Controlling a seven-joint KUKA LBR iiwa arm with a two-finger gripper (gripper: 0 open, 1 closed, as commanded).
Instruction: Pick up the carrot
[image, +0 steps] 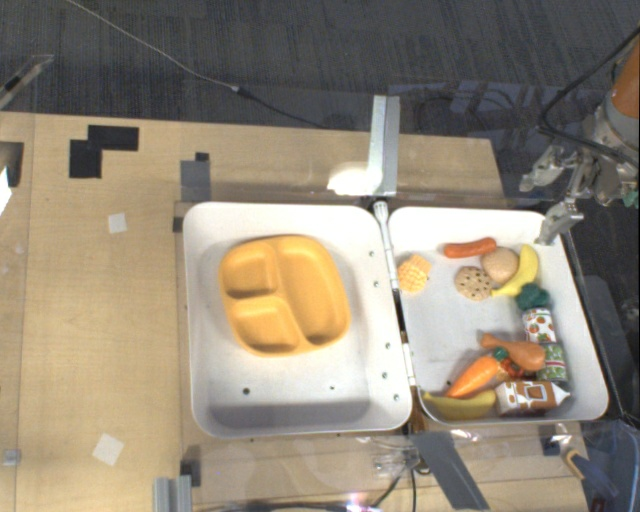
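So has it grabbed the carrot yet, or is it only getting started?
Only getting started, it seems. Nothing looks done: the carrot lies in the right bin, near its front edge, among other toy foods. Nothing is in hand either: the gripper hangs at the bin's far right corner, well away from the carrot. Left to do: move over it, come down, grip and lift.

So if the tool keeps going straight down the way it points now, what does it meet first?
Probably the right bin at its far right rim or corner, where the tool hangs. The banana lies just inside. The carrot is well toward the near side. Depth is unclear.
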